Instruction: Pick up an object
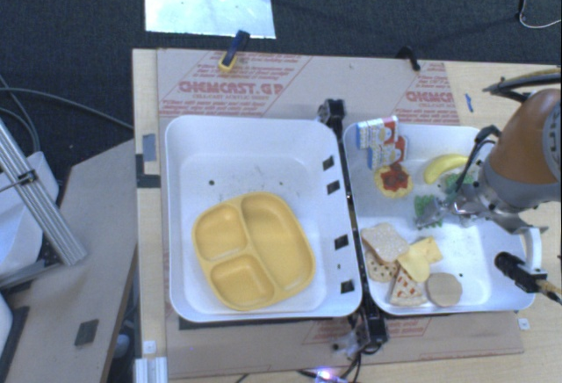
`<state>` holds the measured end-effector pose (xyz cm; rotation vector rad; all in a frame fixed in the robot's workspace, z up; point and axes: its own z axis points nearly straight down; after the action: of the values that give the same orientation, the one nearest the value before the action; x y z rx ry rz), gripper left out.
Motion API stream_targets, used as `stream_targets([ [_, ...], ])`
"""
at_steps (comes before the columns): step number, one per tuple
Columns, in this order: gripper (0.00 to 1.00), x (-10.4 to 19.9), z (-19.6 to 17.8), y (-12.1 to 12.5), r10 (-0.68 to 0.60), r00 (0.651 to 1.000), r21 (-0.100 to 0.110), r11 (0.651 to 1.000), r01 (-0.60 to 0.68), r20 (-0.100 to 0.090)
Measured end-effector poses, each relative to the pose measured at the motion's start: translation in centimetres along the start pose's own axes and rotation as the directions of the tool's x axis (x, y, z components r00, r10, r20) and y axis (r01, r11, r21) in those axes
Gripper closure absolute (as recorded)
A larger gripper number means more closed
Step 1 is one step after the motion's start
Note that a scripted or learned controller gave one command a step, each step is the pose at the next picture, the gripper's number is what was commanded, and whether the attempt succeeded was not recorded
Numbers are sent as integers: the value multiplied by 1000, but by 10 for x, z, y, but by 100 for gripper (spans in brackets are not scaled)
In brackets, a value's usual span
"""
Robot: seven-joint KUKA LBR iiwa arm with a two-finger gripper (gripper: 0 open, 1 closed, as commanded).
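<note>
- Left bin (189,163): holds one yellow divided tray (253,249), three compartments, lying flat toward the near side.
- Right bin (479,285): milk carton (378,135) at far left corner; pizza-like round (394,180) just below it; banana (443,166) to its right.
- Near side of right bin: bread slice (385,242), cheese wedge (420,256), pizza slice (406,288), brown cookie (444,289), clustered and touching.
- Arm (527,153) reaches over right bin; gripper (442,207) sits low at a green leafy item (428,208).
- Finger state: cannot tell, blurred against the green item.
</note>
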<state>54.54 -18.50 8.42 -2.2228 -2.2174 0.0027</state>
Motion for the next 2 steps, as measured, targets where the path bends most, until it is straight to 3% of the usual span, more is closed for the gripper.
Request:
stream_targets([
  [1,0,62,-63,21,-11,1000,-9,1000,11,0],
  [2,0,-18,3,-13,4,1000,1,1000,-4,2],
])
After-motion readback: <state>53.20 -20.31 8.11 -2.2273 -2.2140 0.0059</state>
